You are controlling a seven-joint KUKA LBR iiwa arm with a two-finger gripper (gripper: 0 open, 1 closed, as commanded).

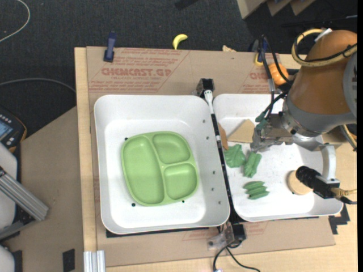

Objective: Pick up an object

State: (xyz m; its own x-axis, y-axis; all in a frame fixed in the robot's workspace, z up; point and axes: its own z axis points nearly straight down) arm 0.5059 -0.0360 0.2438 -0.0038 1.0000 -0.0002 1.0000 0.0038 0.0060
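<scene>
Reaching arm: arm enters from the right, bent low over the right bin
Gripper: gripper is over the bin's left half, just above the upper end of a green stick; at this angle I cannot tell whether it is open or closed; nothing seen in its grasp
Nearest thing: stick, tilted, lying on the bin floor right under the gripper; likeliest target
Beside it: green chunk, just left of the stick, touching or nearly so, close to the bin's left wall
Further out: pod, green and ribbed, lying apart below the stick; card, tan and flat, above the chunk; disc, tan, toward the right wall, partly hidden
Left bin: left bin holds a green plate with three compartments, well apart from the gripper
Handling (judged): green things look like light, stiff plastic toy food; smooth, so somewhat slippery; not fragile
Hold (judged): pinch the stick across its narrow width near the middle; the chunk crowds its left side and may get nudged; the pod is free all round, an easier pick; the card lies too flat to pinch
Task state: nothing lifted yet
</scene>
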